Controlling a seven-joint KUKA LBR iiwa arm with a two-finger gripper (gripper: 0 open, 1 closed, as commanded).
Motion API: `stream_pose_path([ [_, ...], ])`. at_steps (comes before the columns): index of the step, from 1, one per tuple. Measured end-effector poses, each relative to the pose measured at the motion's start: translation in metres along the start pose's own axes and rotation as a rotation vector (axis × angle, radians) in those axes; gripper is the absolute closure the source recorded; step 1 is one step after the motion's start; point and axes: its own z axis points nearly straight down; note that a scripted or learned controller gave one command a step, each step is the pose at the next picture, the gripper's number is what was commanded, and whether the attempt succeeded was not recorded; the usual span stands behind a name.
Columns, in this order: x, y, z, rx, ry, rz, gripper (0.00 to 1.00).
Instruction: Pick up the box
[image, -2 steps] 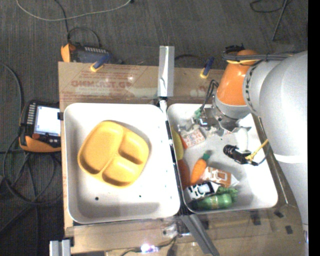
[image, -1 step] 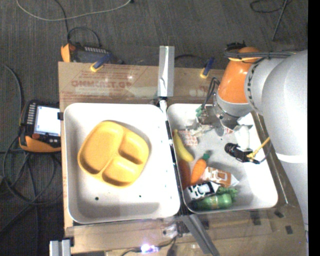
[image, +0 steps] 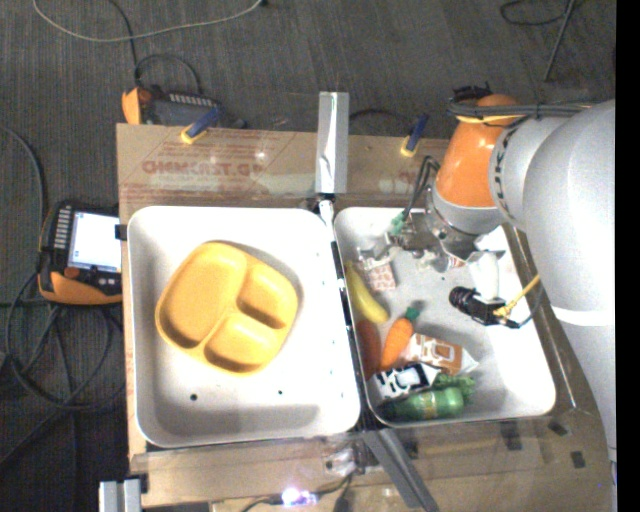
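In the right bin (image: 535, 385), a small orange-and-white box (image: 441, 353) lies near the front, just right of a carrot (image: 397, 340). A black-and-white carton (image: 404, 379) sits in front of it. A small red-and-white patterned packet (image: 380, 270) lies near the bin's back left. My gripper (image: 412, 240) hangs over the back of the right bin, just right of the patterned packet and well behind the orange-and-white box. Nothing is visibly held.
A banana (image: 365, 296) lies along the right bin's left wall. A green bottle (image: 431, 402) rests at the front. A yellow divided plate (image: 229, 306) sits in the left bin (image: 160, 400). The arm's bulk covers the right bin's far right side.
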Motion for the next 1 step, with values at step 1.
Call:
stream_pose_path([
  [1,-0.0666,-0.0168,0.0165,0.007,0.010,-0.036,0.00],
])
